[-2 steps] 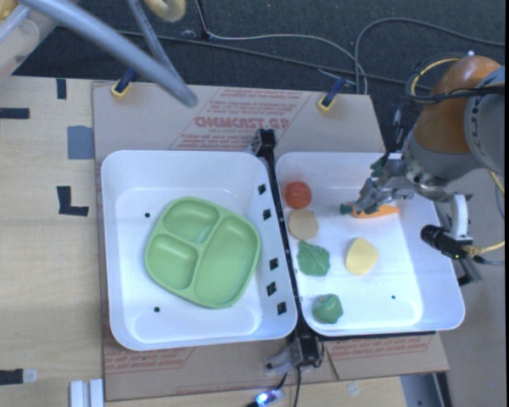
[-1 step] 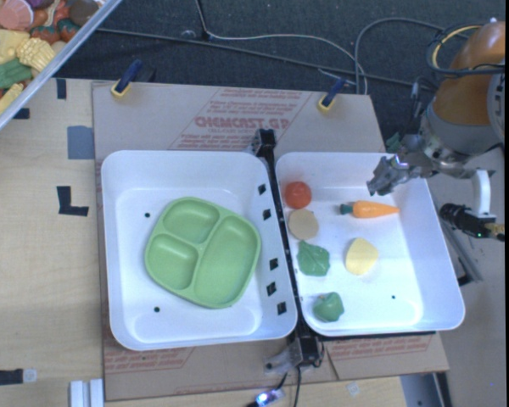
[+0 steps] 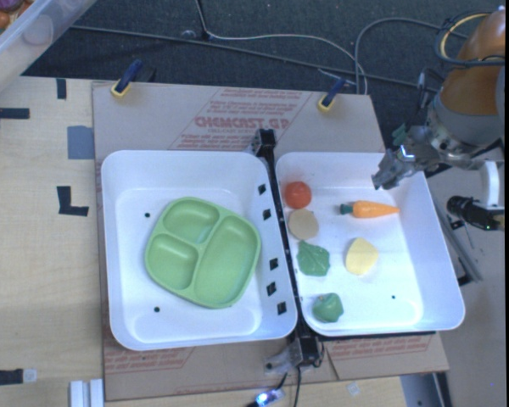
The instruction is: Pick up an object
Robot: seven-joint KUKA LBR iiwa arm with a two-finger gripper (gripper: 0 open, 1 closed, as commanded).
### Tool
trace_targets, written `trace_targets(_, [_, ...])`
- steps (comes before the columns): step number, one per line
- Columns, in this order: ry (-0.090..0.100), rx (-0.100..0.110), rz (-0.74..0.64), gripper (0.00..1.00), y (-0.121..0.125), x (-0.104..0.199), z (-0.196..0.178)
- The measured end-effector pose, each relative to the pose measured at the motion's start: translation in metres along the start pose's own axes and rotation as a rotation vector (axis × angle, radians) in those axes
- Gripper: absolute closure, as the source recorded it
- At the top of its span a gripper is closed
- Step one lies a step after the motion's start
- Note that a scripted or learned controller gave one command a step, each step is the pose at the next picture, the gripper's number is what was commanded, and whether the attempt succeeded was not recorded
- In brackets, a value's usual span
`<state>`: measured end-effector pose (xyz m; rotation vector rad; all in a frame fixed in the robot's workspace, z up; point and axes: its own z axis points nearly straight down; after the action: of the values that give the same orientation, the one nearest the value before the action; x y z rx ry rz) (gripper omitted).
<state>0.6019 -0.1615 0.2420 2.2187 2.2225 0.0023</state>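
While carrot (image 3: 371, 210) lies in bin — gripper (image 3: 387, 176) just above.

We read red mirrored lettering, roughly "CHEMCAST GP", on the brown cardboard sheet (image 3: 237, 117) at upper centre; smaller lines beneath are illegible.

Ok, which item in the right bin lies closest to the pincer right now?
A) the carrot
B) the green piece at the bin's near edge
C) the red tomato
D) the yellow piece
A: the carrot lies just below and left of the pincer at the right bin's far side, with the other food pieces farther off.
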Motion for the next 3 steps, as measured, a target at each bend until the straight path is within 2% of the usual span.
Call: trace_targets(3, [0.001, 0.005, -0.004, 1.00, -0.029, 0.166, 0.031])
